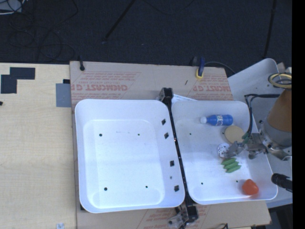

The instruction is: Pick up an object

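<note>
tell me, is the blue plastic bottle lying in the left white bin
No, the blue plastic bottle lies on its side in the right white bin, near its far wall, beyond the round tan disc.

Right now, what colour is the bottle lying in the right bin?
Blue, with a white cap; the bottle shows best in the camera view, near the right bin's far side.

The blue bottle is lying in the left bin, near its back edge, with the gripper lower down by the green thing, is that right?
Not quite: the blue bottle lies in the right bin, not the left. The camera view shows it near that bin's back edge, and the gripper is lower down by the green thing.
</note>
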Robot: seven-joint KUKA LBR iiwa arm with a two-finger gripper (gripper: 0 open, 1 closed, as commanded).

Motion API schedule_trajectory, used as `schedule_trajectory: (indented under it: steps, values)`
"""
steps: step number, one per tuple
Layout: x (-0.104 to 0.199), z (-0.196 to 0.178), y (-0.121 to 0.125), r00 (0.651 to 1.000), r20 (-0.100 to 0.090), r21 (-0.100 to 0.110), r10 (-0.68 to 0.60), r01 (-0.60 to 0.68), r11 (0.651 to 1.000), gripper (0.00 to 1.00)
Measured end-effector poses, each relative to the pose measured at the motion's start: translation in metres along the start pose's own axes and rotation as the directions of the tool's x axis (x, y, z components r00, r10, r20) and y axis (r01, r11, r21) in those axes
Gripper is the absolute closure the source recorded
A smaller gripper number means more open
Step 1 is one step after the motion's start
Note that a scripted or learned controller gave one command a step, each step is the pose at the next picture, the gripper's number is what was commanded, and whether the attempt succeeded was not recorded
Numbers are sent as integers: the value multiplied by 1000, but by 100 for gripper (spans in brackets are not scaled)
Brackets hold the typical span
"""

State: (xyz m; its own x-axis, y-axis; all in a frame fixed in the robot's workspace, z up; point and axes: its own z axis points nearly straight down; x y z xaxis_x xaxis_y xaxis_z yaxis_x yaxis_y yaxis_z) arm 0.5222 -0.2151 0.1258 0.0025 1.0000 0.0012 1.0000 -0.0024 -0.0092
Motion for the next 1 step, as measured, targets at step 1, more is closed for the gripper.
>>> schedule_trajectory:
  steps: [1]
  values:
    - [3, -5, 87, 1000, 3, -14, -7, 7, 1000, 0]
